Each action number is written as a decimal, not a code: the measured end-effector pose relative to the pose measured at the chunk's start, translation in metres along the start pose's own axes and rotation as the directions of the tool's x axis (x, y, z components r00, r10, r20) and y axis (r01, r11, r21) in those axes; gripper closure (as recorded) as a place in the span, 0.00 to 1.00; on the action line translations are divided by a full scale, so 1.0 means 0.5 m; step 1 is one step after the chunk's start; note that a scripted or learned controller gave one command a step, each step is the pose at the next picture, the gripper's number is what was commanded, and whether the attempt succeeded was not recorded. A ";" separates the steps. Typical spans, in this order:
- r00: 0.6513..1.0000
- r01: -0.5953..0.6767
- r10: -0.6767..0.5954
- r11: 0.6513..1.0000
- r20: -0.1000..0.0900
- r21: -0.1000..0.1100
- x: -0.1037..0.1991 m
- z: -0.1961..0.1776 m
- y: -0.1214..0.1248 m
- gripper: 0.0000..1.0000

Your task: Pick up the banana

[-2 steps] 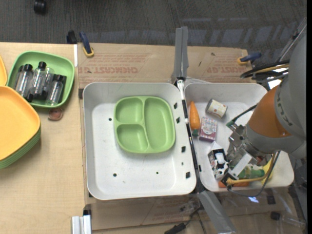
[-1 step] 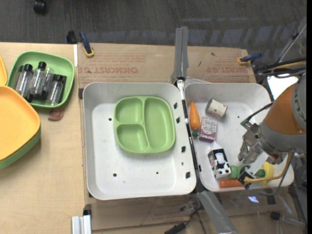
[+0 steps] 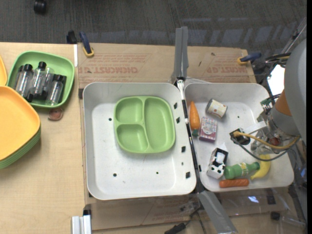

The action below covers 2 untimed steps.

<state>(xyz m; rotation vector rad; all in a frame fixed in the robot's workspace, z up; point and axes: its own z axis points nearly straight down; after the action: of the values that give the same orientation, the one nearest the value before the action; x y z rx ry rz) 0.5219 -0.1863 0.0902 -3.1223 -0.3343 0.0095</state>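
The yellow banana (image 3: 263, 169) lies in the right bin (image 3: 243, 92), at its near right corner, curved beside a green bottle (image 3: 238, 170). My gripper (image 3: 271, 141) hangs just above and slightly behind the banana, at the bin's right side, under the grey arm with its orange band. Wrist parts and cable hide the banana's far end, and nothing shows whether the gripper touches it.
The right bin also holds an orange carrot (image 3: 194, 115), a pink box (image 3: 208, 129), a white and brown roll (image 3: 216, 108), a black and white cow-patterned carton (image 3: 217, 163) and a red pepper (image 3: 234, 183). A green divided plate (image 3: 145, 124) lies in the left bin (image 3: 97, 145).
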 end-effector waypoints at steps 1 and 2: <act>0.991 0.133 -0.133 0.991 -0.001 -0.001 -0.105 -0.203 0.051 1.00; 0.957 0.289 -0.289 0.957 0.000 -0.002 0.180 -0.200 0.112 1.00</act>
<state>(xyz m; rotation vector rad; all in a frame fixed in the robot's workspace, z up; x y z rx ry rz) 0.6225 -0.2218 0.1897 -3.0405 -0.7875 0.0081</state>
